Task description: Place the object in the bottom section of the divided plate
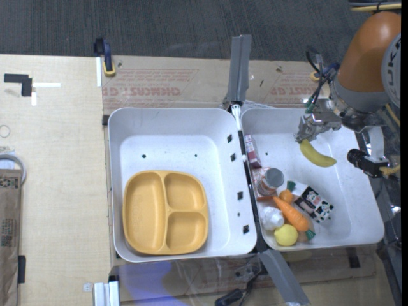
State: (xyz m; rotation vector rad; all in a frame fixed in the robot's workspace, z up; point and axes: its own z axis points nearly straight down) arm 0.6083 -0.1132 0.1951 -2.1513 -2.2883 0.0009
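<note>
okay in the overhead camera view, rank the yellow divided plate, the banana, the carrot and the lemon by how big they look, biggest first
1. Yellow divided plate, by far the largest.
2. and 3. Banana and carrot look about alike in length, so they are not ranked; the banana's top end is at the gripper.
4. Lemon, smallest.

Two shallow white bins sit side by side: the right bin (357, 228) lies under the end effector (310, 131), and the left bin (172, 132) well to its left holds one yellow divided plate (166, 212) with three sections. Just below the end effector is one banana (317, 155). Further below it lie one carrot (291, 213), one lemon (286, 235), one garlic bulb (271, 218), one small can (273, 179) and one black-and-white carton (314, 204).
</note>
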